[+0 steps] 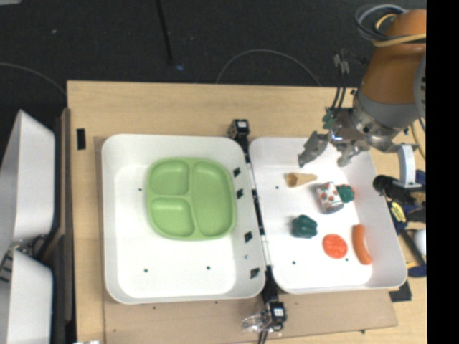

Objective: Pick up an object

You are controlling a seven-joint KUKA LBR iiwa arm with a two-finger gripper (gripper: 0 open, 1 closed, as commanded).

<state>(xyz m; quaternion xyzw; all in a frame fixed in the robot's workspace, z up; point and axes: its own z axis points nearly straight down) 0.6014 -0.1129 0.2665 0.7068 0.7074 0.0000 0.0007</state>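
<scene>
Gripper (330, 151) hangs over far edge of right bin (287, 278), fingers spread apart, nothing between them. Cone (300, 179) lies just below it, near left fingertip. Further toward near side: dice-patterned block (328, 197) touching small teal piece (346, 193); green pepper (304, 226); orange round fruit (335, 246); orange carrot-like stick (362, 244) beside right wall. Left bin (122, 264) holds green divided plate (192, 198), lying flat.

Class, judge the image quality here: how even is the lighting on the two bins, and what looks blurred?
Camera view: lighting on both white bins is bright, even, with faint shadows; the small toys, like the orange ball, look soft; the gripper is slightly blurred.
</scene>
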